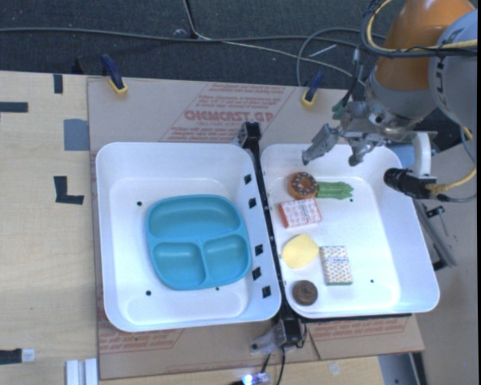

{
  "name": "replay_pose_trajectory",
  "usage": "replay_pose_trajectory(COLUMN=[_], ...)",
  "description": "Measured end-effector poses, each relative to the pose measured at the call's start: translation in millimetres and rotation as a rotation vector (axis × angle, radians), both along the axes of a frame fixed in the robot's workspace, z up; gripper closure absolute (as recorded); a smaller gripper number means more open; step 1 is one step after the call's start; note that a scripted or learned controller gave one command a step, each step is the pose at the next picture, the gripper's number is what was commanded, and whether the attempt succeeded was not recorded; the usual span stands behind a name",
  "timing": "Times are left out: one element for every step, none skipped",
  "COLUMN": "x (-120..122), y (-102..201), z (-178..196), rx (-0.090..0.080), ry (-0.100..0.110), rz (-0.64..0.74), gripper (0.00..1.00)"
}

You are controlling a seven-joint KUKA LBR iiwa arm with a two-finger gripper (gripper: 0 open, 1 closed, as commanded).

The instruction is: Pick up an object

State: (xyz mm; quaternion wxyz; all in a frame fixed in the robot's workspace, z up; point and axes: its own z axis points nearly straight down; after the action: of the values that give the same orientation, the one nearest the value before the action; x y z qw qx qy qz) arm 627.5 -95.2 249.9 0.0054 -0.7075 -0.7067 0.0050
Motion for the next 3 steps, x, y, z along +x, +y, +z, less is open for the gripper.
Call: replay_pose_trajectory(x=[2,2,-3], y=[0,0,1], z=[8,-35,-100], rx=[-0.001,-0.002,-0.001], ry=[-0.013,-0.010,-0.007], rz=[0.003,0.003,0.003], gripper=[0.00,0.00,0.00])
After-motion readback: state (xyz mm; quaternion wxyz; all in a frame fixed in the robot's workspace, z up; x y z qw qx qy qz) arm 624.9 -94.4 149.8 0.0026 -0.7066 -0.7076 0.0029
